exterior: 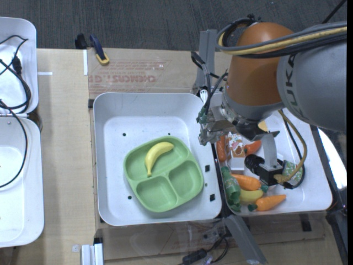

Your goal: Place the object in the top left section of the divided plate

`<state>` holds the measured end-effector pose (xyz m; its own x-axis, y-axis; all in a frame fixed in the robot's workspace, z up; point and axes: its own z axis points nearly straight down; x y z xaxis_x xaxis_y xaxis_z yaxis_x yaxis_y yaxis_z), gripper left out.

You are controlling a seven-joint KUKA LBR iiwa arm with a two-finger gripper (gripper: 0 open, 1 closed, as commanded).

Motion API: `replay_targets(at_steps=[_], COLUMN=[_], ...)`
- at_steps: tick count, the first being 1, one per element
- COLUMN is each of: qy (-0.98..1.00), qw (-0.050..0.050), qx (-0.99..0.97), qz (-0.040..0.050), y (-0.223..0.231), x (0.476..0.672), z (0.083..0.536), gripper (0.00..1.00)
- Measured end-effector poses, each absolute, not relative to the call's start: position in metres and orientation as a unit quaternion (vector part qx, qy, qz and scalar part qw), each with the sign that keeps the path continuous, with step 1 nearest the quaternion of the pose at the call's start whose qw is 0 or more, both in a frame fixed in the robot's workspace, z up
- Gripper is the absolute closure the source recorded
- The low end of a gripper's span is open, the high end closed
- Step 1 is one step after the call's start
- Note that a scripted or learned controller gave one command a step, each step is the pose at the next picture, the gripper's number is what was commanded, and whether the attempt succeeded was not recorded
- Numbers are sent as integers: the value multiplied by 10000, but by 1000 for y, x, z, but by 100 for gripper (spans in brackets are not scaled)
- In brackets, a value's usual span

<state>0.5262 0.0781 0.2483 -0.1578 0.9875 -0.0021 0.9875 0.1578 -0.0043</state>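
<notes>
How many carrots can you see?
3. One lies in the right bin, one near its front edge, one by the arm's wrist. More may be hidden under the arm.

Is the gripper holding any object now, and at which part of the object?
Cannot be told: the gripper hangs over the right bin, its tips hidden. The banana lies free in the green plate.

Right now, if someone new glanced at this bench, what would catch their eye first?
Probably the yellow banana lying in the top left section of the green divided plate, which sits in the left white bin. Next, the big grey arm with its orange band looming over the right bin, where a jumble of toy carrots and other play food lies below the claw.
</notes>
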Motion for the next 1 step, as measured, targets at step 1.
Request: replay_targets(at_steps=[1], qy=[-6805], qw=[6], qx=[-7327], qz=[23], y=[99], x=[541], z=[238], gripper=[100])
